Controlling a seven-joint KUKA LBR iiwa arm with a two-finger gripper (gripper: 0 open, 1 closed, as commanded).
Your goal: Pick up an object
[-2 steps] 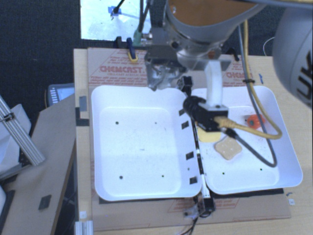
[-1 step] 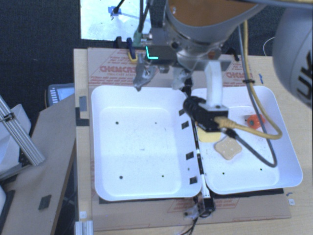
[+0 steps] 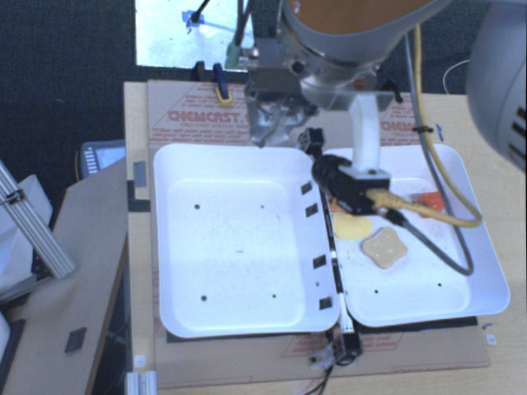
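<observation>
The right bin (image 3: 461,295) holds a tan, toast-like piece (image 3: 384,247), a flat yellow piece (image 3: 352,227) just left of it, and a small orange-red object (image 3: 430,200) near the back. My gripper (image 3: 276,127) hangs as a grey metal cluster over the back rim of the left bin (image 3: 239,245), well up and left of those objects. The arm's wide body fills the top of the view above it. Nothing shows in the gripper.
A white post (image 3: 366,142) with a black fitting (image 3: 346,183) and a yellow cable (image 3: 428,211) sits over the divider and the right bin's back left, partly covering the yellow piece. A cardboard sheet (image 3: 198,113) lies under both bins.
</observation>
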